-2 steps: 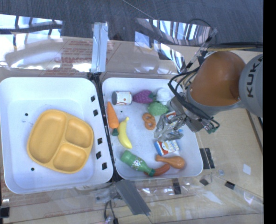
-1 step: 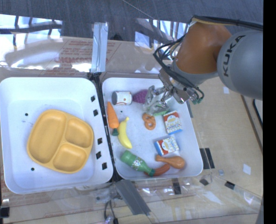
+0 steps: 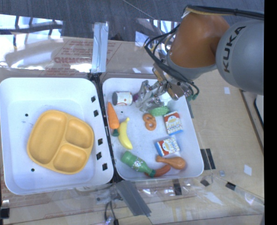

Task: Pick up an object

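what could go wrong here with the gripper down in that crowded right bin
1. The gripper sits low among close-packed toys: the green piece, the pretzel and the small can lie near it, so it may nudge or catch the wrong one.
2. It works close to the right bin's far wall, so it may scrape the rim.
3. The cables looping by the wrist might snag.

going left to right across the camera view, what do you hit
yellow tray → carrot → banana → pretzel → upper carton
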Tool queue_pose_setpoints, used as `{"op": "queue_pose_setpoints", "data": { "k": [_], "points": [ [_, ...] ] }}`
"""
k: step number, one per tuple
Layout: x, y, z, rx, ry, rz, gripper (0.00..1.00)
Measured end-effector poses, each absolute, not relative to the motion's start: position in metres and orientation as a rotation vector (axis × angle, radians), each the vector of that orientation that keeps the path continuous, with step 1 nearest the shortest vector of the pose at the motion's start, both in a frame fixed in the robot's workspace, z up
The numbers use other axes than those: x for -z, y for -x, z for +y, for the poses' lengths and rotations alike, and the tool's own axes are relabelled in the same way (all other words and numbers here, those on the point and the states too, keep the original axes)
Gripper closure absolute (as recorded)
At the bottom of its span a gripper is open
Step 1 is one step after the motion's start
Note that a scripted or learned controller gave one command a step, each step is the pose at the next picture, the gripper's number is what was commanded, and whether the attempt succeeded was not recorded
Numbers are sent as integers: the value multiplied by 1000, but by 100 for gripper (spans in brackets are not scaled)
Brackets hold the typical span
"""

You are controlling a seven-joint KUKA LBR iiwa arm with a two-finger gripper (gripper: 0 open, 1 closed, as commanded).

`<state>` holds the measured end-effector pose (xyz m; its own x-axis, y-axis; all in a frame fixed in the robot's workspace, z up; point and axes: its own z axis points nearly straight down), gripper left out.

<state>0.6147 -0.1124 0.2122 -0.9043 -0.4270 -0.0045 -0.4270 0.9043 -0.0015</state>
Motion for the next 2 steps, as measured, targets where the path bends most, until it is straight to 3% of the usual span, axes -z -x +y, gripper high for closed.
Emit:
{"op": "queue_pose_setpoints", "data": {
  "k": [1,2],
  "points": [
    [-248,-658,-85,2,548,3089,100],
    [-217,-599,-86,-1,280,3133,100]
  ]
}}
